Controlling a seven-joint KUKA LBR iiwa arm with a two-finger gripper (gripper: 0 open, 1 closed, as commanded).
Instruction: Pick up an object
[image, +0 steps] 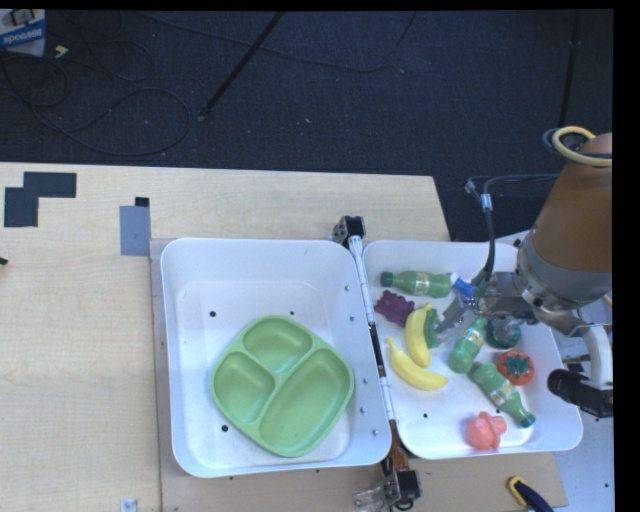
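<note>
The right bin (430, 440) holds several toy foods: a green bottle (417, 284) at the back, purple grapes (394, 307), two yellow bananas (414, 352), a green bottle (466, 346) in the middle, another green bottle (502, 392), a red tomato (516, 366) and an orange-pink piece (485, 430). My gripper (470, 312) hangs low over the middle of this bin, right above the middle green bottle. The wrist and its cables cover the fingertips. The arm's orange band (588, 200) rises at the right.
The left bin (200, 270) holds a green three-part plate (282, 385). A black clip (350, 229) sits where the two bins meet at the back. Pale wooden bench top lies to the left; dark floor with cables is behind.
</note>
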